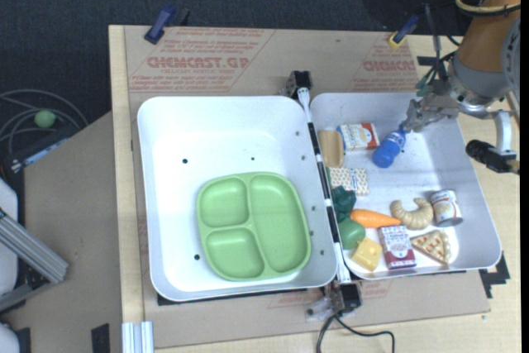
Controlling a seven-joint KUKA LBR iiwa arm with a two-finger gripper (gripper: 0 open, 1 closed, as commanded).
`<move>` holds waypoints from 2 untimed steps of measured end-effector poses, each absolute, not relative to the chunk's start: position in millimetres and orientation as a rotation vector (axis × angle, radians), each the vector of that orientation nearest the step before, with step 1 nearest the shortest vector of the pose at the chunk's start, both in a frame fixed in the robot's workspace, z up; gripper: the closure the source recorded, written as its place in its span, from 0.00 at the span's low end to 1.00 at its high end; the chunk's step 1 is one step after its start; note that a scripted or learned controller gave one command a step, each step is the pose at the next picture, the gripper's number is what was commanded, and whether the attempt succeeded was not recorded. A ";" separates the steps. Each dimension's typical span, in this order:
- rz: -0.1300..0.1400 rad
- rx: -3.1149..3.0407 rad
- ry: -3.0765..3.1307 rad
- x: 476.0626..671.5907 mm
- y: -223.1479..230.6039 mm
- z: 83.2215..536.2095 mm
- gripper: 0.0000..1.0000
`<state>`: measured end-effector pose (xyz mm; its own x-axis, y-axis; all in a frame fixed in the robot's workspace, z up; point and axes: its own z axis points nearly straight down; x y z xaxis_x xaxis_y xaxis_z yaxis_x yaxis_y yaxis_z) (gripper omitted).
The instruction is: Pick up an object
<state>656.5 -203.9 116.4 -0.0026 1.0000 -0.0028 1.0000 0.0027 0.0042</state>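
Gripper (411,116) low over right bin (475,178), fingers' state impossible to tell, blue bottle (388,150) just beside them, green tray (251,225) in left bin (165,169).

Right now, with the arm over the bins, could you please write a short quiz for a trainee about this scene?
1. True or false: the green divided plate lies in the left bin.
2. Which item lies nearest the gripper? A) blue bottle B) pizza slice C) carrot
3. Fill in: the croissant lies in the ____ bin.

Key: 1 true; 2 A; 3 right.
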 end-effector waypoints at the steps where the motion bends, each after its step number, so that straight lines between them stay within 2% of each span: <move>1: 0.003 2.220 2.225 647.9 -136.6 141.2 1.00; 2: -0.001 2.221 2.224 647.2 -138.1 140.6 0.00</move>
